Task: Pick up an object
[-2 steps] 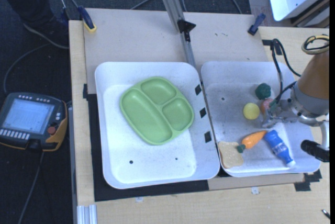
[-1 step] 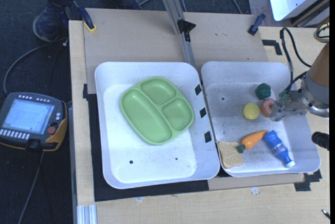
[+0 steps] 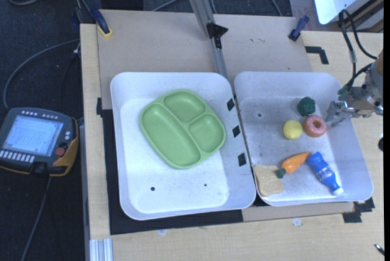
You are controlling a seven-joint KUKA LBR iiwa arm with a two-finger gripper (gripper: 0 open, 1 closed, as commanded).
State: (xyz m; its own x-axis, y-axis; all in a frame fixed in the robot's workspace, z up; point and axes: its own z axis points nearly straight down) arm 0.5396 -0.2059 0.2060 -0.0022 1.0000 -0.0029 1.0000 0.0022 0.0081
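The right bin [image 3: 262, 98] holds several small items: a dark green lump [image 3: 306, 105], a yellow lemon [image 3: 292, 129], a pink donut [image 3: 315, 126], an orange carrot [image 3: 295, 162], a blue bottle [image 3: 323, 173] and a slice of bread [image 3: 269, 179]. My gripper [image 3: 336, 113] hangs over the right side of this bin, just up and right of the donut and right of the green lump. Nothing can be seen held in it. A green divided plate [image 3: 183, 128] lies in the left bin [image 3: 177, 199].
A slanted metal pole [image 3: 201, 3] comes down to the divider between the bins. Blue clamps [image 3: 101, 23] [image 3: 298, 27] sit on the bench's far edge. A teach pendant [image 3: 36, 141] and cables lie on the floor to the left.
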